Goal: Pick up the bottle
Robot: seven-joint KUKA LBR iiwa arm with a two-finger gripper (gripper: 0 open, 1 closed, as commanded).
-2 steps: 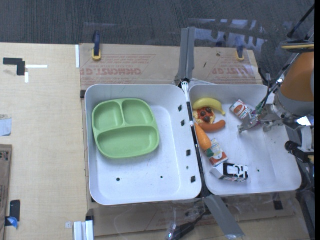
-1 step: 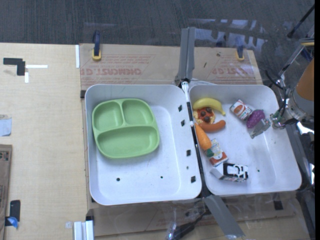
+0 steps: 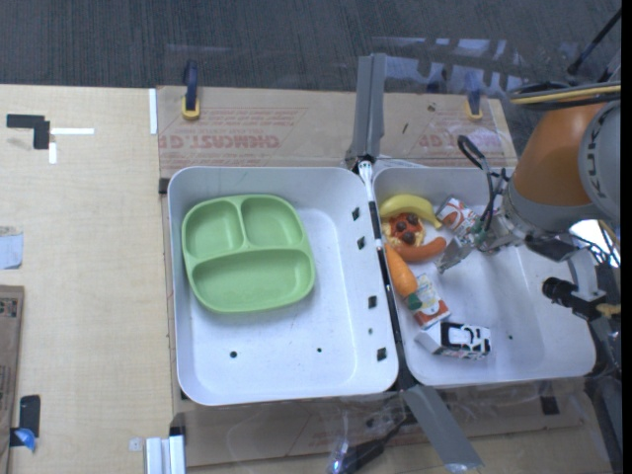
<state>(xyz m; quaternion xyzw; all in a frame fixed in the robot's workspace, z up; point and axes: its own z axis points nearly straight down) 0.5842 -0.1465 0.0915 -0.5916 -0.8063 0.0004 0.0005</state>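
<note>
The end effector [image 3: 464,250] is seen low in the right white bin [image 3: 533,358]; whether it is spread or closed cannot be told. The small bottle with the orange label [image 3: 427,302] lies just below-left, crowded by an orange carrot-shaped toy [image 3: 400,271], so a neighbour could be grabbed instead. Mirrored red lettering on the brown cardboard [image 3: 267,126] reads roughly "CHEMCAST GP".

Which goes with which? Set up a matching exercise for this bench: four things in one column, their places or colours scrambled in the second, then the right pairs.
Things:
1. divided plate
2. banana
3. carrot
4. toy car

Descriptions:
A. black and white, near the right bin's front edge
B. green, in the left bin
C. orange, along the right bin's left wall
D. yellow, at the right bin's back left

Pairs: 1-B, 2-D, 3-C, 4-A
</note>
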